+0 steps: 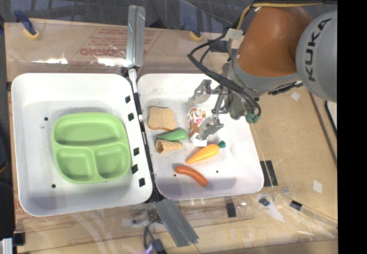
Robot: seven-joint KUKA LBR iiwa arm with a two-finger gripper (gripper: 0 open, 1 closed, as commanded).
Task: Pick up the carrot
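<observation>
The orange carrot (202,154), with a small green top, lies in the right bin (243,167), near its front right. My gripper (205,111) hangs over the middle of that bin, just behind the carrot and apart from it. Its two metal fingers (211,127) stand spread and hold nothing. A small red-and-white carton (196,119) lies on the bin floor under the gripper.
A slice of toast (161,118), a green vegetable (174,135), a tan cone-like piece (168,145) and a red sausage (191,174) lie left of and in front of the carrot. A green divided tray (90,147) sits in the left bin (28,132).
</observation>
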